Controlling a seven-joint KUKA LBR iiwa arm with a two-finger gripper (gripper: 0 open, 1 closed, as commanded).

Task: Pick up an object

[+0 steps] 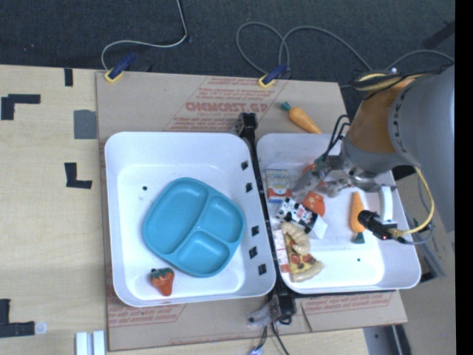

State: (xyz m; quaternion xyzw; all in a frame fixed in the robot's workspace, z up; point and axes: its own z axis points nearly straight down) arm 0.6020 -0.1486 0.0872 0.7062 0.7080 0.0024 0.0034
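Seeing two white bins side by side from my feed. Left bin (118,198): a blue divided plate (194,226) sits mid-floor, and a toy strawberry (162,280) lies by the bin's front edge. Right bin (399,272): a small packet (277,180) near its left wall, a black-and-white patterned piece (295,213), a pizza slice (299,254) toward the front-left corner, a red item (313,202) mid-floor, and an orange carrot (357,211) toward the right wall. Gripper (325,174) is low over the bin's middle, just above the red item; I cannot tell its opening or any hold. Another carrot (302,118) lies on the cardboard sheet (214,106) behind the right bin. Cables (266,39) loop over dark floor beyond.
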